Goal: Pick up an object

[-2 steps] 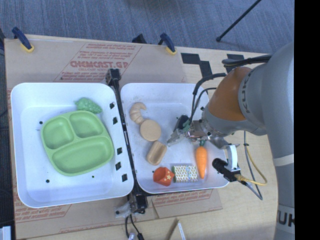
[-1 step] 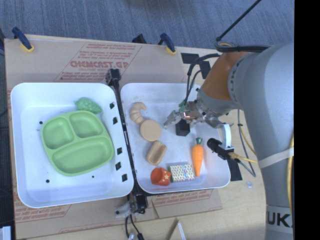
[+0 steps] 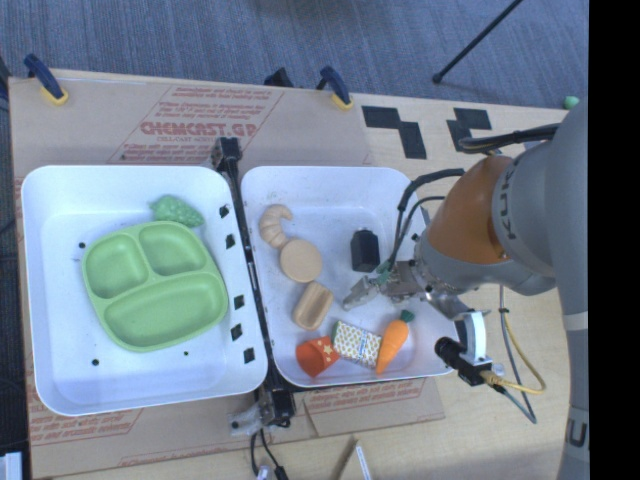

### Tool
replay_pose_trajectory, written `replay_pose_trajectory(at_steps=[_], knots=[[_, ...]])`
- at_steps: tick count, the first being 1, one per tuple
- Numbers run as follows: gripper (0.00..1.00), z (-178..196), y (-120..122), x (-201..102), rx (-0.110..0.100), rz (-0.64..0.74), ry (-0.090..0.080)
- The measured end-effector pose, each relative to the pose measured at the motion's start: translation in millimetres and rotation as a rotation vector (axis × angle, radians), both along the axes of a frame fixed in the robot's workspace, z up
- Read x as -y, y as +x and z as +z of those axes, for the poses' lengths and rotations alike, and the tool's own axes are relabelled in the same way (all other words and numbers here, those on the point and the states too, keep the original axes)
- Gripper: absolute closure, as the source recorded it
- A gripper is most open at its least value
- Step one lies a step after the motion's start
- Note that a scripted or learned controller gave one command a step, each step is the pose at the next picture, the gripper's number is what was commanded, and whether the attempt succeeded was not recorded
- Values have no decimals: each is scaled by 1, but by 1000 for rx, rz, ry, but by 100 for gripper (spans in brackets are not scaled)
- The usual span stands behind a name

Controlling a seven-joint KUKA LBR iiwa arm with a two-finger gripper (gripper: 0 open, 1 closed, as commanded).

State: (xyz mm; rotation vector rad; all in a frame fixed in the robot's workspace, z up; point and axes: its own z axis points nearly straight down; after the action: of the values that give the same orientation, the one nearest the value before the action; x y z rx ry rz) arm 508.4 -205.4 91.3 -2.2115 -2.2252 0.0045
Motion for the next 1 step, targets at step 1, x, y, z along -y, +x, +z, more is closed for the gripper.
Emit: replay_pose_trajectory(at_steps=[1], knots=[[0,0,-32,5,1,1,0]])
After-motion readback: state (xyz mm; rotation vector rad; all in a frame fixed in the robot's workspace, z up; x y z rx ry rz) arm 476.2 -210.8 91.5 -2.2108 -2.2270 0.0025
